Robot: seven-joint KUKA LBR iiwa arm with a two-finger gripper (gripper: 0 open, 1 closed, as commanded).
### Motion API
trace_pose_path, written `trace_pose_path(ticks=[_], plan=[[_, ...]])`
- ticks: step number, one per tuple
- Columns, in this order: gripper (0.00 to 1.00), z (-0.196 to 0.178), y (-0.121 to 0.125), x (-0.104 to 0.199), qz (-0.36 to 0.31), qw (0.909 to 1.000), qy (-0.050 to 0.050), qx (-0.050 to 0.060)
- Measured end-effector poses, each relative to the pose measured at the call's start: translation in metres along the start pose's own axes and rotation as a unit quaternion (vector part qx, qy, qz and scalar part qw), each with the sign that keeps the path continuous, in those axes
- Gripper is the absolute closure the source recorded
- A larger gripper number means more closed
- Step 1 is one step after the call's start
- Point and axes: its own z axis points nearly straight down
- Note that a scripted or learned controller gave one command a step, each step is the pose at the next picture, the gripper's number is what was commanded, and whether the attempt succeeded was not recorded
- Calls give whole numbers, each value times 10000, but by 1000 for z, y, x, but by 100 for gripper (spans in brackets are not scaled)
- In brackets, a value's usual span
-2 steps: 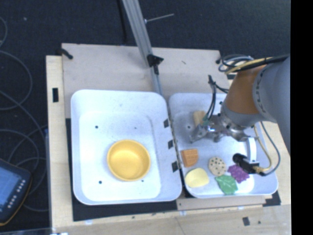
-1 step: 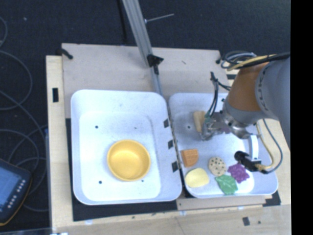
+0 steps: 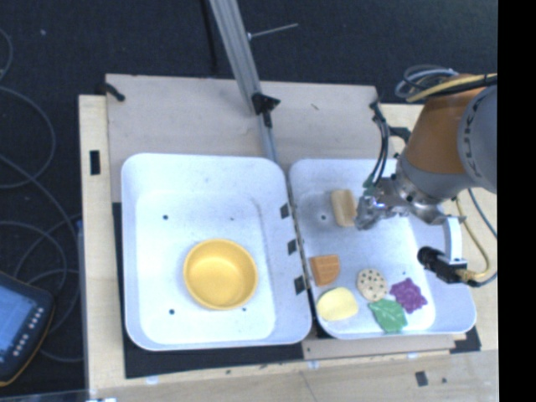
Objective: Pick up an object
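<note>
My gripper (image 3: 366, 216) hangs over the right bin (image 3: 435, 321), just right of a tan bread-like piece (image 3: 342, 207) and close to touching it. Along the bin's front lie an orange block (image 3: 325, 268), a pale yellow lemon-like piece (image 3: 337, 305), a speckled cookie (image 3: 371, 284), a green piece (image 3: 388, 315) and a purple grape bunch (image 3: 408, 294). Nothing shows between the gripper's tips.
A yellow bowl (image 3: 220, 273) sits in the left bin (image 3: 146, 182). A slanted metal pole (image 3: 239, 44) stands behind the bins. The arm's orange band (image 3: 440, 132) and cables crowd the right bin's far right side.
</note>
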Motion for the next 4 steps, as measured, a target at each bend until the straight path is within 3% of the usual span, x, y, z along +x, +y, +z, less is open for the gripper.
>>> trace_pose_path(ticks=[1,4], plan=[[100,-55,2,-1,-36,10000,-2,-7],[100,-71,-5,154,-62,10000,16,25]])
